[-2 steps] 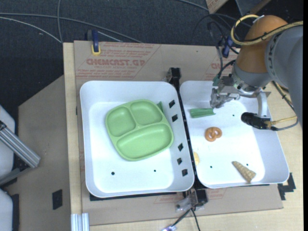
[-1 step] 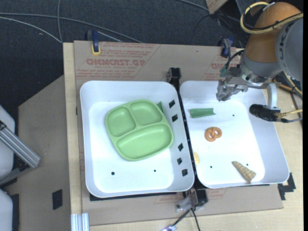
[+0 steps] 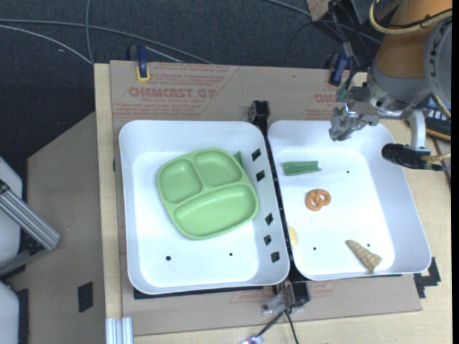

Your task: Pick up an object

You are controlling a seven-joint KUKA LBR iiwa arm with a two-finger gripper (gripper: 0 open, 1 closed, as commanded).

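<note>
My gripper [image 3: 348, 126] hangs over the far edge of the right bin [image 3: 401, 192], well above its floor, with nothing between its fingers. In that bin lie a flat green strip [image 3: 300, 168] near the far left, an orange pretzel-shaped piece [image 3: 317, 199] in the middle, and a tan cone-shaped piece [image 3: 363, 254] at the near right. A small yellowish bit [image 3: 292, 236] sits by the bin's left wall. The green strip is the object closest to the gripper, lower left of it.
The left bin [image 3: 143, 213] holds a green divided plate [image 3: 208, 192]. A black divider with clips [image 3: 267, 192] runs between the bins. The grey arm with its orange band [image 3: 412, 27] comes in from the upper right.
</note>
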